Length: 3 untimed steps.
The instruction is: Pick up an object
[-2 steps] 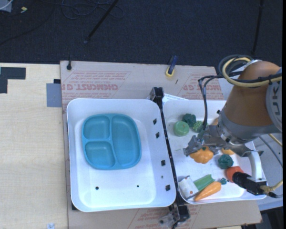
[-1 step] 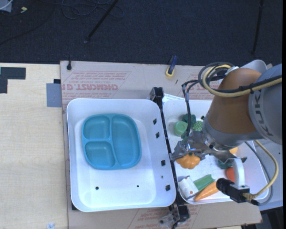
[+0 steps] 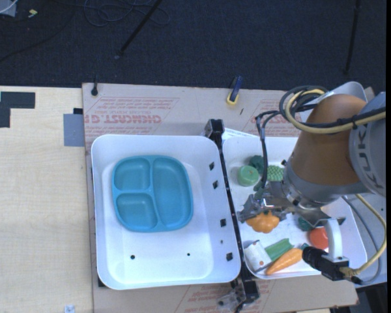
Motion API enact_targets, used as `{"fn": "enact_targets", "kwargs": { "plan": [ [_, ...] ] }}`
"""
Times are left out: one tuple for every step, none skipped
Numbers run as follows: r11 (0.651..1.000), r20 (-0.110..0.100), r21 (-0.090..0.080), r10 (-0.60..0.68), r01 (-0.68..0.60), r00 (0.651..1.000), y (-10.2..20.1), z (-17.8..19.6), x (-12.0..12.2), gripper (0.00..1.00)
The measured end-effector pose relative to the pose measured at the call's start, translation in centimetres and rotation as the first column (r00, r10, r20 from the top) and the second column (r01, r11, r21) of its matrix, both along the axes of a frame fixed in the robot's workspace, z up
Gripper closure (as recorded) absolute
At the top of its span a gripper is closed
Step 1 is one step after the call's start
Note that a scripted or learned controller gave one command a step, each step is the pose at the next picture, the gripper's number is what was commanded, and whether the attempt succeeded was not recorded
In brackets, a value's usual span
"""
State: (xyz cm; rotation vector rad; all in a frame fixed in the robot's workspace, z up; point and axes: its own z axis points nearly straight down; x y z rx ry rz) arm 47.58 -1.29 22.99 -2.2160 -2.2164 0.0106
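I have one fixed camera, set high above the bench (image 3: 39, 240) and tilted down, taking in both the left bin (image 3: 111, 253) and the right bin (image 3: 241, 152), with dark floor at the far edge and the arm (image 3: 326, 149) entering from the right

Robot lab, cardboard-topped bench (image 3: 137, 109), loose cables (image 3: 111, 5)

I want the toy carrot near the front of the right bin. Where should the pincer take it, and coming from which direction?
Grip the toy carrot across its thicker orange middle, coming straight down from above. It lies flat and slanted on the right bin floor, so close the pincer across its narrow width, square to its length. A green piece lies right beside it and the bin's front wall is near, so a side approach looks cramped.
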Motion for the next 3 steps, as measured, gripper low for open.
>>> {"fn": "enact_targets", "kwargs": {
  "plan": [
    [1.0, 0.0, 0.0, -0.001, 0.001, 1.0, -0.9, 0.3, 0.7, 1.0],
    [1.0, -0.003, 0.0, -0.002, 0.002, 1.0, -0.2, -1.7, 0.7, 1.0],
    [1.0, 0.001, -0.001, -0.002, 0.002, 1.0, -1.2, -0.7, 1.4, 1.0]
  ]
}}
